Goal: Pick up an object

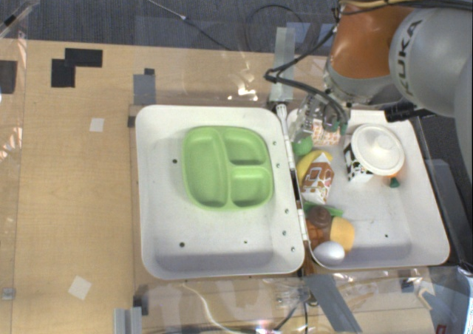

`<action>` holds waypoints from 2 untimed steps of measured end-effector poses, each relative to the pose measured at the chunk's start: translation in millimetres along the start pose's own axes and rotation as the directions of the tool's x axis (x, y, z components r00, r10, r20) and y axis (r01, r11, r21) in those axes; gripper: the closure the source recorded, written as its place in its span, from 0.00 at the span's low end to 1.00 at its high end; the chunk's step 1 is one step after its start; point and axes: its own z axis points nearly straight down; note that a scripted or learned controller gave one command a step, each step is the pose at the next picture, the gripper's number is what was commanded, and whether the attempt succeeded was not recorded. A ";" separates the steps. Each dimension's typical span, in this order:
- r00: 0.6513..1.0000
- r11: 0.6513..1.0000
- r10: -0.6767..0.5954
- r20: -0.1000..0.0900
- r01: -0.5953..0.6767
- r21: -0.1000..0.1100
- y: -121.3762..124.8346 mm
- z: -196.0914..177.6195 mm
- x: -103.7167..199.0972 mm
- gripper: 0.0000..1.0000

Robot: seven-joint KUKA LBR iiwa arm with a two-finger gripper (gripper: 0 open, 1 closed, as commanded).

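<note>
My gripper (322, 117) hangs low over the far left corner of the right bin (414, 244). Right below it lies a small white and red packet (326, 134), touching or nearly touching the gripper. A green piece (301, 146) lies beside that, against the bin's left wall. Toward the front follow a yellow and orange pouch (316, 175), a brown item (318, 219), a yellow item (342, 231) and a white egg (329, 253). A white cup (374, 152) with dark spots lies on the right.
The left bin (159, 244) holds a green divided plate (226, 166). The arm's orange band (363, 37) and grey body cover the right bin's far edge. A small green bit (395, 182) lies beside the cup.
</note>
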 end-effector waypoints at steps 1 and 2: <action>0.965 0.965 -0.262 -0.009 0.262 0.005 -69.6 3.4 45.2 1.00; 0.857 0.857 -0.516 -0.004 0.516 0.005 -133.1 -86.6 26.3 1.00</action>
